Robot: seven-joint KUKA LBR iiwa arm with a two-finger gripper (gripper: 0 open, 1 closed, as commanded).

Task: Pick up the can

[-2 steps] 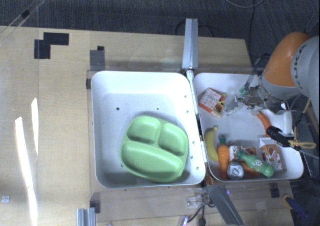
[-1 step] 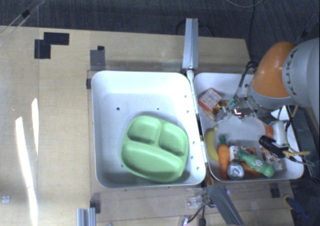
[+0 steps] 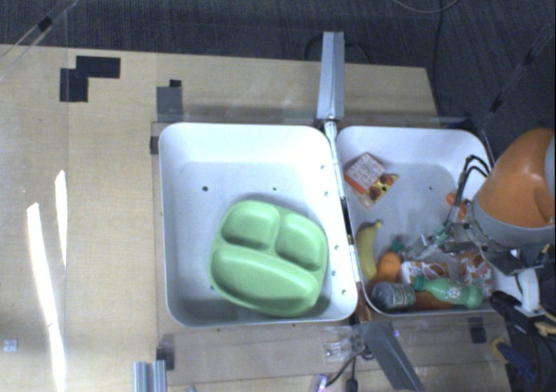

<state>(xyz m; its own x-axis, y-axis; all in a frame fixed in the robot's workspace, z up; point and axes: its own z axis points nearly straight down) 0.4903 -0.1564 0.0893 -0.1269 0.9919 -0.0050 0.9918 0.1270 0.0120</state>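
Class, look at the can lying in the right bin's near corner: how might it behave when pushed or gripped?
The can lies on its side, so a push would probably roll it, though the bottle and orange beside it may block it. Its rounded, seemingly metal body could slip between fingers. It looks rigid, so it likely won't flex, but the tight bin corner may hinder access.

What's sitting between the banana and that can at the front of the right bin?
In the camera view, an orange lies between the banana and the can, close against both.
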